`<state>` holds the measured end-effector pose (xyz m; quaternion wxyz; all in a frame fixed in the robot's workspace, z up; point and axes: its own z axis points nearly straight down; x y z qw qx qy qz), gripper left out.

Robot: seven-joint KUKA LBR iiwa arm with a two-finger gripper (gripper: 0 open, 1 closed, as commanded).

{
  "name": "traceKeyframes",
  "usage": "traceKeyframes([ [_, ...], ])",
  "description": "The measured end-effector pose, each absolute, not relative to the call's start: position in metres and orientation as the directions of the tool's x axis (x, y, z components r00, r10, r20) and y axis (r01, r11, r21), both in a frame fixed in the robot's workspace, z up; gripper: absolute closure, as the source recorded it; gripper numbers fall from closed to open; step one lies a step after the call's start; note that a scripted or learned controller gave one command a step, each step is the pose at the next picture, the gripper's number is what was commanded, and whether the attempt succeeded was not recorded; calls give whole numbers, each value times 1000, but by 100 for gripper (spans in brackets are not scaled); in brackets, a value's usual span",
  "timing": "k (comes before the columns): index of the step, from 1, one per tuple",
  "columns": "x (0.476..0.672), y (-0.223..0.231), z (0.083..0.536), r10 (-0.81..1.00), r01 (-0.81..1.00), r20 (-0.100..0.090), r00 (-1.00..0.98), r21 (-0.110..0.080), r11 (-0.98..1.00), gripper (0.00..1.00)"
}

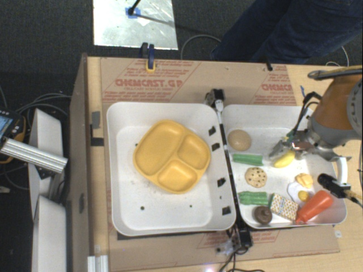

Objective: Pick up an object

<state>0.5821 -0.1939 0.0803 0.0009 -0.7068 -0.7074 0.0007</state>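
Camera view — I see the gripper (285, 149) down in the right bin (266, 120), fingers apart, straddling one end of a yellow banana (284, 160); a yellow divided plate (172, 155) fills the left bin (127, 169)

Red print is borne by the brown cardboard sheet (187, 78) laid on the desk behind the two white bins. Beyond the left bin (122, 152), the word "CHEMCAST GP" is read, with a smaller line beneath it too fine to be made out. Beyond the right bin (272, 118), the same red print is repeated, partly legible as "CHEMCAST".
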Motion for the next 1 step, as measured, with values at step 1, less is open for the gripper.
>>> traceKeyframes([
  [1, 584, -194, 96, 1000, 1000, -2, -2, 6, 2, 100],
])
